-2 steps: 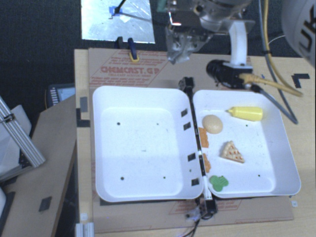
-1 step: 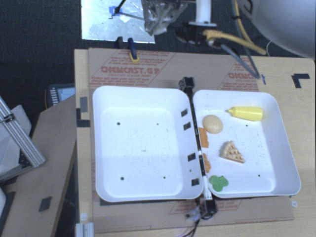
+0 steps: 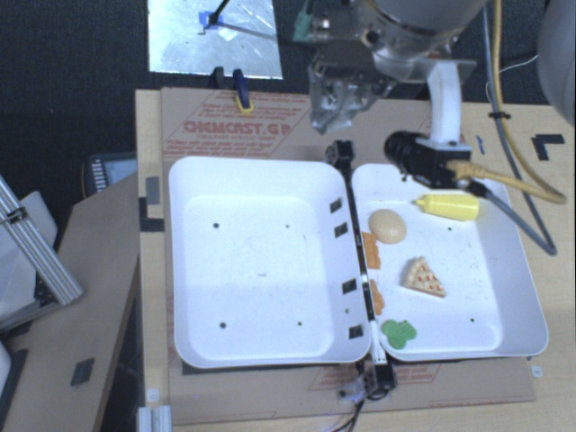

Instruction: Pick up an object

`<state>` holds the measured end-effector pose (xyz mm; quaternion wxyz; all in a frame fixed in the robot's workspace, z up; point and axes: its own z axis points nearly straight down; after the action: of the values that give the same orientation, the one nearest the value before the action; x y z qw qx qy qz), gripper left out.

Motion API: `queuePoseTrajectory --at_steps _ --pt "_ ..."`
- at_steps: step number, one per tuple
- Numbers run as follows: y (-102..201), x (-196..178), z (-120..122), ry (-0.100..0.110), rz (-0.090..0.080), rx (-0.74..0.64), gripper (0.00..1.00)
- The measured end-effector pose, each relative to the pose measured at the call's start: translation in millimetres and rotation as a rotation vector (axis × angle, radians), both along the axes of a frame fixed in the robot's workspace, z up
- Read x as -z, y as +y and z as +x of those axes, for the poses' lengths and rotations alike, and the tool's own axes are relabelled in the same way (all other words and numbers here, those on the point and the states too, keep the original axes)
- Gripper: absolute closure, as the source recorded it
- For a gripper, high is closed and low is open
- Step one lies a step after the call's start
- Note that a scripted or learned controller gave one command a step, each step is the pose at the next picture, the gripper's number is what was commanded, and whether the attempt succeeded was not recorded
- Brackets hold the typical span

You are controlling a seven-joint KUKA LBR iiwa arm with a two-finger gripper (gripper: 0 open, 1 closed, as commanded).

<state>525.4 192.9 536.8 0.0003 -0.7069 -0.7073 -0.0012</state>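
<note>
Above the bins' far edge, gripper (image 3: 340, 106) raised clear of the bottle (image 3: 447, 206), egg (image 3: 388, 225) and pizza slice (image 3: 423, 278); grip state impossible to tell, nothing picked yet.

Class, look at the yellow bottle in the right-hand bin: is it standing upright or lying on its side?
Lying on its side. The yellow bottle stretches lengthwise across the floor of the right bin, its narrow tip pointing toward the left bin.

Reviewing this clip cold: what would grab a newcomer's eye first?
The gripper hangs above the far edge of the bench, over the divide between the bins. The right bin holds a yellow bottle, a beige ball, a pizza slice toy and a green piece.
</note>
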Motion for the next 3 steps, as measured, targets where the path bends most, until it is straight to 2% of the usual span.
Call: queuePoseTrajectory --at_steps 1,2,3 --pt "2 -10 4 -0.002 0.001 -0.005 1.0" --pt "43 3 86 -0.003 -0.001 -0.005 1.0" --pt "-60 -1 7 -0.002 -0.002 0.008 1.0"
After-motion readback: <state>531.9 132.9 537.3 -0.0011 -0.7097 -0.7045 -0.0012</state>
